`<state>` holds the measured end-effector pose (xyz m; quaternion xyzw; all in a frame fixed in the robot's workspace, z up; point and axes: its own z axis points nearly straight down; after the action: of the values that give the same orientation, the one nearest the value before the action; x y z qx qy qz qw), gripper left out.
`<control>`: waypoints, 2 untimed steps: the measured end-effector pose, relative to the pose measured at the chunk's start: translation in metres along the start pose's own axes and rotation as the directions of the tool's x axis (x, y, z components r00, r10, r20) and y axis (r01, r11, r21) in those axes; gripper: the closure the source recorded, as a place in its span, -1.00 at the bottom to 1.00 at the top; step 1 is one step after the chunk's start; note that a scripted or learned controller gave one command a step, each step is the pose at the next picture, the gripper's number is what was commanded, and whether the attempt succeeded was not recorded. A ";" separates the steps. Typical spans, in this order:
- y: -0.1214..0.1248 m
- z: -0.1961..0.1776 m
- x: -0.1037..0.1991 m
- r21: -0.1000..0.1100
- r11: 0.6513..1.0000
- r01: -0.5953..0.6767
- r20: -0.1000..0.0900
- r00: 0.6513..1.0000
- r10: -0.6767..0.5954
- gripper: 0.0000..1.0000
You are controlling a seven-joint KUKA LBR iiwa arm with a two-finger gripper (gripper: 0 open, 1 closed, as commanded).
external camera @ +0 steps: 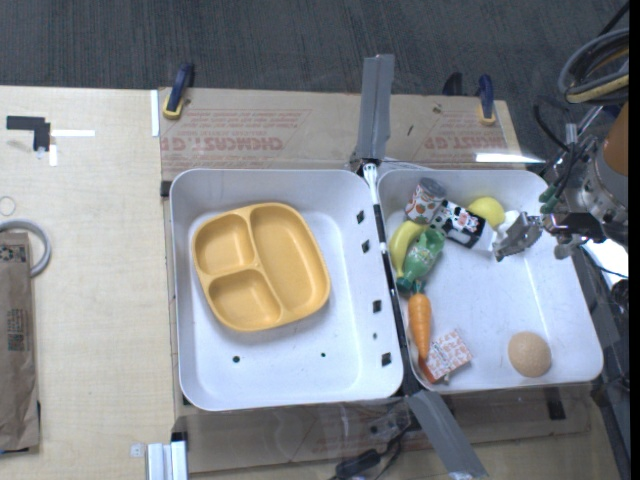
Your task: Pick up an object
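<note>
My gripper (516,238) hangs over the upper right part of the right bin (560,298), on the arm coming in from the right. It looks open, with nothing between its fingers. Just left of it lie a yellow lemon (487,210) and a black-and-white toy (461,224). A patterned cup (425,201) sits at the bin's back left. Along the left wall lie a banana (402,244), a green item (425,254) and a carrot (420,324). Near the front are a red-and-white packet (448,354) and a tan ball (529,354).
The left bin (200,368) holds a yellow divided plate (260,266). A grey divider bar (376,108) runs between the bins at the back. Cardboard (270,128) lies behind them. A brown paper bag (15,338) rests at the bench's far left.
</note>
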<state>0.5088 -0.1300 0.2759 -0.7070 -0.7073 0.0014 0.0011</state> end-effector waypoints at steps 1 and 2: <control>-0.014 0.086 0.050 0.000 0.999 0.054 0.000 0.999 -0.054 -1.00; -0.017 0.185 0.022 0.000 0.994 0.106 0.000 0.994 -0.106 -1.00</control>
<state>0.4911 -0.1080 0.0907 -0.6684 -0.7438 0.0014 0.0010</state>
